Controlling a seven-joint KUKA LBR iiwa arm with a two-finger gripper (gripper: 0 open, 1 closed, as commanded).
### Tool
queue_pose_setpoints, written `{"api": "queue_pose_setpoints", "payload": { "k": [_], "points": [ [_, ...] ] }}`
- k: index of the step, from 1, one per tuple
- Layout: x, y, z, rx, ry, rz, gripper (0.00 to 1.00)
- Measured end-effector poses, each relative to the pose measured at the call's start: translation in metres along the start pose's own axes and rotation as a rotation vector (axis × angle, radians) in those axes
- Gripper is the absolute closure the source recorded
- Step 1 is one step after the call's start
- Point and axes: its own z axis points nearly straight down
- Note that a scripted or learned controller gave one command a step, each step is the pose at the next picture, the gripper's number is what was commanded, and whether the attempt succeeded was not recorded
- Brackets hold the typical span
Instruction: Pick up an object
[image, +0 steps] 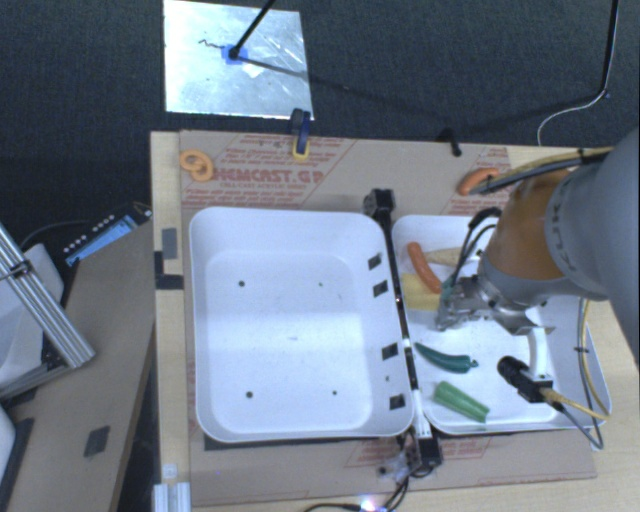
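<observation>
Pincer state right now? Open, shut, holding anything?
Pincer: cannot be told. It is low in the right bin, between the orange sausage-shaped piece and the dark green pepper.

Right bin: orange-red sausage slanted just up-left of the fingers, yellow piece beside it; dark green pepper just below them; light green ridged block farther below.
</observation>
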Motion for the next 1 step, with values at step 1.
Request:
{"api": "queue_pose_setpoints", "payload": {
  "k": [1],
  "points": [
    [0.0496,0.0821,-0.1094,-0.022,-0.001,-0.011,1.00]
  ]
}}
